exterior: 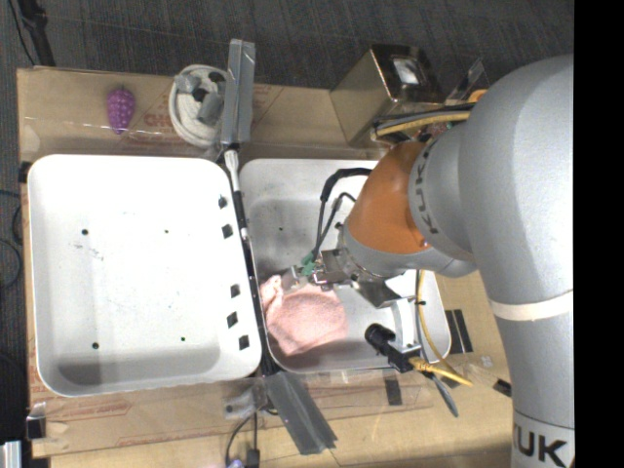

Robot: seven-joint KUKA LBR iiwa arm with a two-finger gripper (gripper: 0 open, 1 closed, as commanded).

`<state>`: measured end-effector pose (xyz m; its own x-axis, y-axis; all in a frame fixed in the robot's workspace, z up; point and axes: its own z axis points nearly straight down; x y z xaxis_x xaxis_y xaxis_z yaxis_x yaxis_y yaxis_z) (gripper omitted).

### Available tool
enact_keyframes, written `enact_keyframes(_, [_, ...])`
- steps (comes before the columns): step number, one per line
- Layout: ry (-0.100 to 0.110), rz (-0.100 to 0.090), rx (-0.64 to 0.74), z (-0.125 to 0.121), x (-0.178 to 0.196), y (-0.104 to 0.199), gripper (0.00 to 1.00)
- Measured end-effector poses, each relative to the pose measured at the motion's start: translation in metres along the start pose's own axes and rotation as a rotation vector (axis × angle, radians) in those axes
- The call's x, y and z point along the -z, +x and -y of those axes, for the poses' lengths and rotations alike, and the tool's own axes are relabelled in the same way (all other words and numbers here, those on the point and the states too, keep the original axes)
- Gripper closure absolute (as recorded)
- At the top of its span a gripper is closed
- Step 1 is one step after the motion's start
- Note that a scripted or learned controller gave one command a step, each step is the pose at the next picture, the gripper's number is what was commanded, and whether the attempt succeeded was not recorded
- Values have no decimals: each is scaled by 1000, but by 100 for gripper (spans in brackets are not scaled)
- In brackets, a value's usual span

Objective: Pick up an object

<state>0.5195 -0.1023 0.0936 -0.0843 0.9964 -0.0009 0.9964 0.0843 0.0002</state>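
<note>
One pink cloth (304,318) lies beneath the claw (320,273).

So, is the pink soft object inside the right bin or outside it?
Inside. The pink soft crumpled object lies on the floor of the right white bin, near its left wall, within the rim.

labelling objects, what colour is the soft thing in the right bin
Pale pink; the soft thing shows best in the camera view.
</note>
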Motion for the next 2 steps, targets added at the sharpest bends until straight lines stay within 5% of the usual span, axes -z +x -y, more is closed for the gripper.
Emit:
enact_keyframes(1, [2, -3, 3, 0, 10, 1, 100])
enact_keyframes(2, [1, -1, 194, -37, 200, 26, 100])
